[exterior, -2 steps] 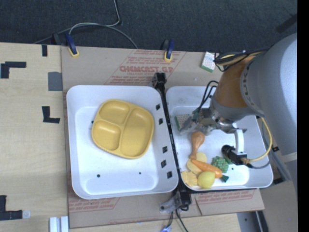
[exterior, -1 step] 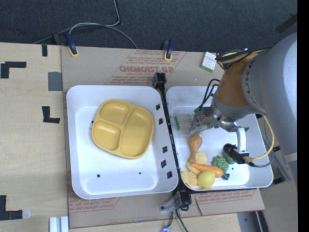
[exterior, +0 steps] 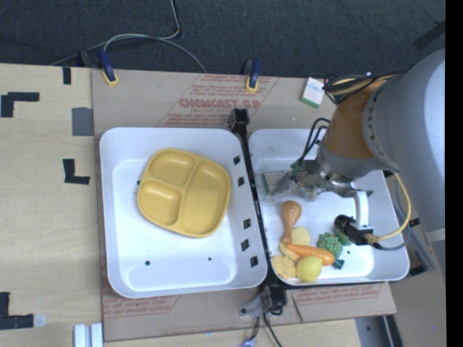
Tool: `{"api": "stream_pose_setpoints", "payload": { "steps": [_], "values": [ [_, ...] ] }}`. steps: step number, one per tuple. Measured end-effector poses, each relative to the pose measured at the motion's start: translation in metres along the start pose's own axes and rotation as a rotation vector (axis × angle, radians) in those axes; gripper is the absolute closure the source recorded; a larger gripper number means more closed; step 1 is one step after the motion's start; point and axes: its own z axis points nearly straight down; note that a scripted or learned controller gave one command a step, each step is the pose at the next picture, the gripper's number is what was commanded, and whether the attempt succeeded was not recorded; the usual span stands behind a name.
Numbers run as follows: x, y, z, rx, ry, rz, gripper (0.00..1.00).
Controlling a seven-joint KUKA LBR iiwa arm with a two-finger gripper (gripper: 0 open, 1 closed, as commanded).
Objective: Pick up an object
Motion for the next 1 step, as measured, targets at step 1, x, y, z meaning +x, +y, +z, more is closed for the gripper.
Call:
{"api": "stream_pose_setpoints", "payload": {
  "steps": [1],
  "values": [
    [0.0005, -0.0372, 0.0092, 0.000, 0.001, 0.001, 0.00]
  ]
}}
